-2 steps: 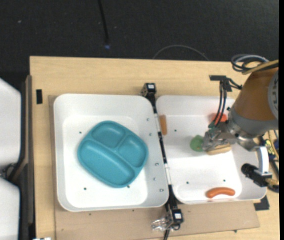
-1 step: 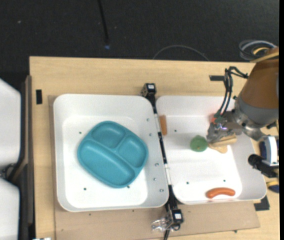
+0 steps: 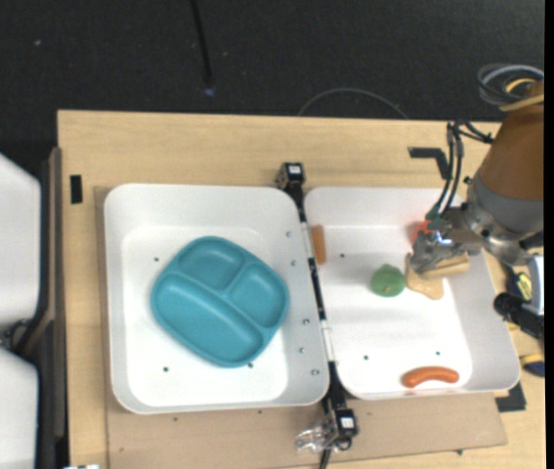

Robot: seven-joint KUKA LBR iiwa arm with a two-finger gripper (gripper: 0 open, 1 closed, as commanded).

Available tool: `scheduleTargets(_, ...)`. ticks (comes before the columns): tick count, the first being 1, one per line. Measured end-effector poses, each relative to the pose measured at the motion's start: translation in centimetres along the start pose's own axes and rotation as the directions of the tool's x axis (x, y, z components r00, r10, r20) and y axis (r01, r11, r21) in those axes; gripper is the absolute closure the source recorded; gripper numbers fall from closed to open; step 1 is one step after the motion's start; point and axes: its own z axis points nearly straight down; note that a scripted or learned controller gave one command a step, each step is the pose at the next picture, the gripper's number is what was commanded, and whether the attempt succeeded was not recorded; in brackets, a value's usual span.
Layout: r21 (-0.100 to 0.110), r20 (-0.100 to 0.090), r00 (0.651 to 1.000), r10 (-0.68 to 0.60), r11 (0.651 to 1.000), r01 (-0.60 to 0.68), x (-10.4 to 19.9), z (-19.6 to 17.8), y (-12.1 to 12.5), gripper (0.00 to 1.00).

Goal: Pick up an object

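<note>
Two bins: gripper (image 3: 435,260), jaw state unclear, over right bin (image 3: 355,360)'s tan block (image 3: 433,283); green ball (image 3: 388,281) beside, sausage (image 3: 430,377) below, teal tray (image 3: 220,300) in left bin (image 3: 130,369).

I see a light wooden counter (image 3: 198,145) against a dark floor. Two shallow white bins sit side by side on it, their inner edges touching along the middle. The left bin (image 3: 130,360) and the right bin (image 3: 374,213) take up most of the top. A small black clamp (image 3: 291,175) sits at the far end of their joint, another fitting (image 3: 327,430) at the near end.
</note>
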Motion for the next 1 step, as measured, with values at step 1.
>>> scheduleTargets(1,0.003,-0.001,1.000,-0.003,1.000,0.003,4.51,0.78,1.75,1.00)
